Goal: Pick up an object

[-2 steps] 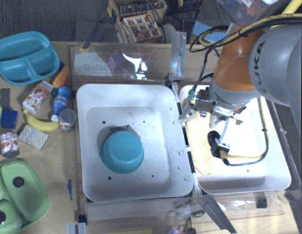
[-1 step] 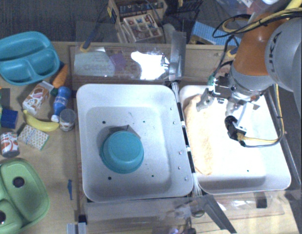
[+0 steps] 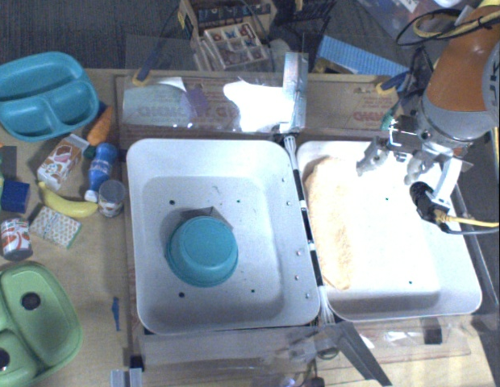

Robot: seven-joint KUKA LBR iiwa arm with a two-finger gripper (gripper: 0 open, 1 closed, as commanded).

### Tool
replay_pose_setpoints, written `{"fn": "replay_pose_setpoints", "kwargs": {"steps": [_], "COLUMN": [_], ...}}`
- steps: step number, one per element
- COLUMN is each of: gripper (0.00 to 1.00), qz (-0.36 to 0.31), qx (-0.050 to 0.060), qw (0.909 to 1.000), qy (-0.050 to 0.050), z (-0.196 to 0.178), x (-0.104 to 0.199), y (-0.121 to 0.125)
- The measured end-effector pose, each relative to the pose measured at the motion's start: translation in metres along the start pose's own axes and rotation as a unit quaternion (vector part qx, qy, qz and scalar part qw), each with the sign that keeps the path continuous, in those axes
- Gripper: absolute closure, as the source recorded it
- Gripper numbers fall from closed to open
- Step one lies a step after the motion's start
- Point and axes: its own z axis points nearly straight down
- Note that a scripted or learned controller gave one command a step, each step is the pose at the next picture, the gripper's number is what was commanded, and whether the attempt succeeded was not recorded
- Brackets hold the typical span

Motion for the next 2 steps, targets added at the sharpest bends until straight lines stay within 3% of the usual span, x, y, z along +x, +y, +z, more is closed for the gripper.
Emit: {"fn": "replay_pose_setpoints", "kwargs": {"steps": [1,2], "gripper": [0.00,0.00], "qz": [-0.057,-0.211], "qx": [-0.001,-0.005], "qw": [0.9983,0.9774], "qy": [0.001,0.000], "z": [0.124,0.129], "x": [0.004,0.012], "y": [-0.020,0.033]}}
